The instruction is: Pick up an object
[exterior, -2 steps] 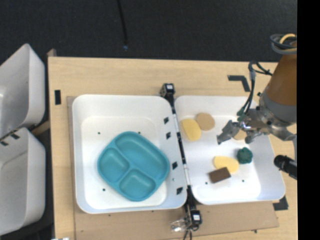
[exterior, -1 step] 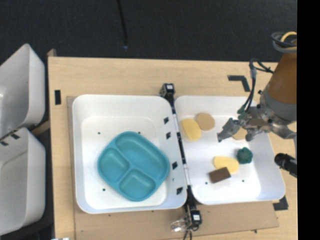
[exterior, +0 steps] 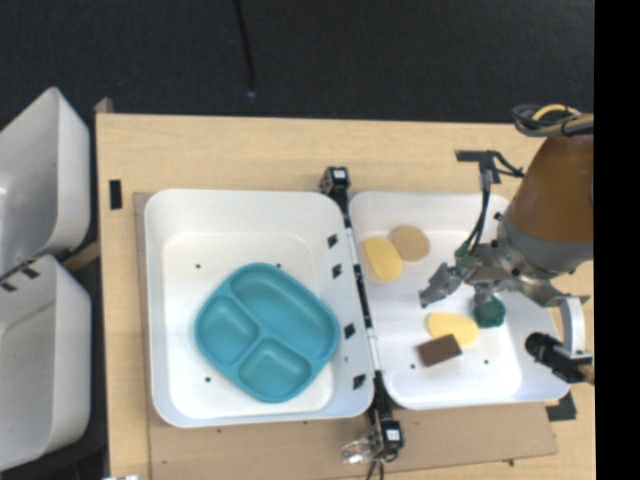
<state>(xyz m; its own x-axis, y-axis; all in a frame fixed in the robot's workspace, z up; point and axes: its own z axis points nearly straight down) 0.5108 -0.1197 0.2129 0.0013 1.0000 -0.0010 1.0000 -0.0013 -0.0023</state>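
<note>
My gripper over the right bin, w/ toys under it.
Can't tell if my fingers are apart. Green thing at 4 o'clock, yellow piece at 6, brown block below.

Glossy plastic bins; matt blue tray — wood-look bench.

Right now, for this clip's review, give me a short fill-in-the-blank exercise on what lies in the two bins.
1. The blue divided plate lies in the ____ bin as the camera sees it.
2. The brown block touches a ____ piece just above it in the picture.
3. The plate has ____ compartments.
4. The gripper hangs over the ____ bin.

Missing words: left; yellow; three; right
</note>
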